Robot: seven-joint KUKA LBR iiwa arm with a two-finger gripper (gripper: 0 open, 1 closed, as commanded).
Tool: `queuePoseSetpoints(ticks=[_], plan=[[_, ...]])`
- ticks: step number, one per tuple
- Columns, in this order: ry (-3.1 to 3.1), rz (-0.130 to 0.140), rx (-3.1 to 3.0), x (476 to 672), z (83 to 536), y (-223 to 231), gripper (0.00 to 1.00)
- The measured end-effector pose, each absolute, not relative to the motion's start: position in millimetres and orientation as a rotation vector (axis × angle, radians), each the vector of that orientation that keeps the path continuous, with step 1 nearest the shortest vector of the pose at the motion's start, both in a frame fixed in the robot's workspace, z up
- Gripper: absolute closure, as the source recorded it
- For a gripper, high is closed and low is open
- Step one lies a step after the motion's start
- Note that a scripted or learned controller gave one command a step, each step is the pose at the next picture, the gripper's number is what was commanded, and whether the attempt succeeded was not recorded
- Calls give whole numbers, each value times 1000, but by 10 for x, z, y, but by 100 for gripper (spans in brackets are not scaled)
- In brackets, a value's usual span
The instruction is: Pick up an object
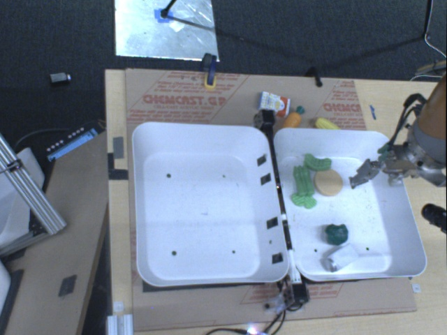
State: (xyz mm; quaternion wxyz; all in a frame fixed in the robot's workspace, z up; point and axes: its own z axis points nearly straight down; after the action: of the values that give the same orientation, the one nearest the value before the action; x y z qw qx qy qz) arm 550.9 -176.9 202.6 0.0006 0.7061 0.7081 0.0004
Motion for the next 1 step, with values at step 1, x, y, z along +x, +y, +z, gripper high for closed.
queuePoseSetpoints(ticks=[1], plan=[[2234,-1,2216,6143,999,-1346,0]])
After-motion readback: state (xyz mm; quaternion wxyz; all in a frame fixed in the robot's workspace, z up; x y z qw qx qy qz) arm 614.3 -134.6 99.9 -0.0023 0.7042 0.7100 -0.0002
